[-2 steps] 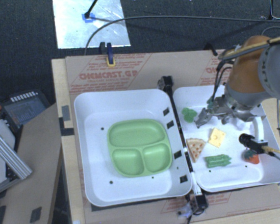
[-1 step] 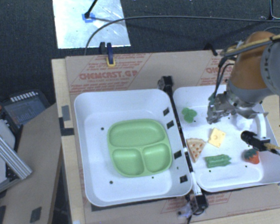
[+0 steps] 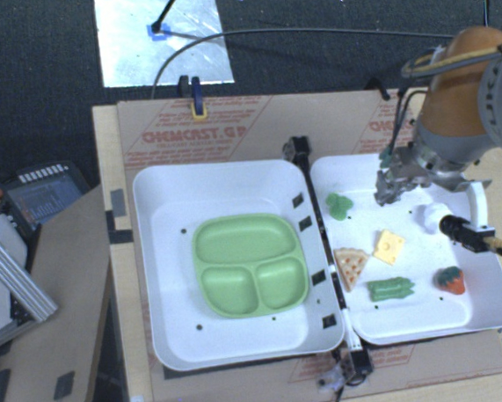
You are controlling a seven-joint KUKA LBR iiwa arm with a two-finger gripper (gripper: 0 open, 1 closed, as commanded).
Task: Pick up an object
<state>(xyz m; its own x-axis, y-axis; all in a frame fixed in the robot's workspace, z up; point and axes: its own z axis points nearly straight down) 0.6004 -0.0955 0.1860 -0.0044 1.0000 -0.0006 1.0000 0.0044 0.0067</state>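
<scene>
Cardboard-covered bench bearing two white bins side by side. Left bin: green divided plate at centre. Right bin, taken as landmark: gripper low over its far half, finger state not discernible, nothing seen held. Green broccoli piece near the far left corner; waffle slice at the left wall; yellow cheese block central; green pod towards the near edge; strawberry near right.
</scene>
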